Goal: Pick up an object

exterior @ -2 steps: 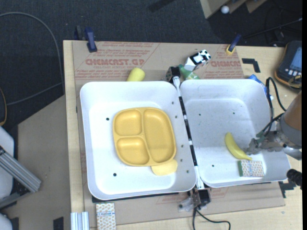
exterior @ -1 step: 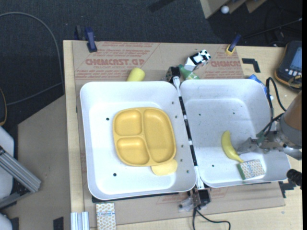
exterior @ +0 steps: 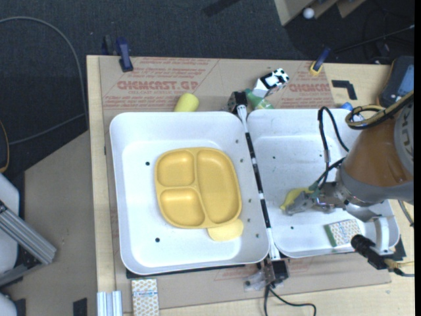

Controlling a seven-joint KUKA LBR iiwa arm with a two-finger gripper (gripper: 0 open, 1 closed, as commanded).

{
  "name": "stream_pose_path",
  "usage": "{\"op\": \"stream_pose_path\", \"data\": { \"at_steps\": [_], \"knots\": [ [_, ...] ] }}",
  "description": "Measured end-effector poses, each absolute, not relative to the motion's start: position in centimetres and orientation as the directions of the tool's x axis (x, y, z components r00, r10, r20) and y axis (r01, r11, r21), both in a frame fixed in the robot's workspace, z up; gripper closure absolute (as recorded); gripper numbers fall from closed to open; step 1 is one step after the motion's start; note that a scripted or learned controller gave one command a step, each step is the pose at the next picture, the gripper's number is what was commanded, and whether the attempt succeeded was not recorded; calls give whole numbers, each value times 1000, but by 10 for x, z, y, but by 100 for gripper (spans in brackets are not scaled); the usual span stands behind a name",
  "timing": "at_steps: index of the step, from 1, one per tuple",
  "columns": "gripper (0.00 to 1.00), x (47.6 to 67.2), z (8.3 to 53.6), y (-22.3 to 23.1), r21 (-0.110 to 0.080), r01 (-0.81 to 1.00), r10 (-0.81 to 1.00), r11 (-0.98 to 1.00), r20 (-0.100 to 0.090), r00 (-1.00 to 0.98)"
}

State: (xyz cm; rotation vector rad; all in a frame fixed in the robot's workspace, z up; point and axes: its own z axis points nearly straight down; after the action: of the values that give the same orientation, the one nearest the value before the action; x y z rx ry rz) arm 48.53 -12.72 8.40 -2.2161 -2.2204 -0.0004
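The arm [exterior: 378,160] reaches in from the right of the frame, and its gripper [exterior: 310,203] is low in the right bin [exterior: 289,150], at the lower middle of that bin. Just at its tip lies a small yellow object [exterior: 293,199], with a touch of green at its right end. The step in hand looks like the grasp itself: the gripper is down at the object, not above it and not yet lifting.

Whether the pincer is wide, narrow, or closed on the object I cannot tell; the fingers are dark and small against the wrist, and the object's right end is partly hidden by them.

The yellow object is long and thin. Its long axis runs from lower left to upper right in the frame, tilted only a little from level, with the free end pointing to the lower left, toward the wall between the bins.

The next move, as I judge it, calls for a firm close across the short side of the object, then a straight lift, slow enough to show if it comes up.

Other things: a yellow divided plate [exterior: 197,187] sits in the left bin [exterior: 131,176], and a patterned card [exterior: 342,232] lies at the lower right of the right bin, near the gripper but apart from it
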Motion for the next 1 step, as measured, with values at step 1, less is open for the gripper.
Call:
{"op": "stream_pose_path", "data": {
  "at_steps": [1],
  "knots": [
    [0,528,84,-92,1,1000,1000,1,0,-1]
  ]
}}
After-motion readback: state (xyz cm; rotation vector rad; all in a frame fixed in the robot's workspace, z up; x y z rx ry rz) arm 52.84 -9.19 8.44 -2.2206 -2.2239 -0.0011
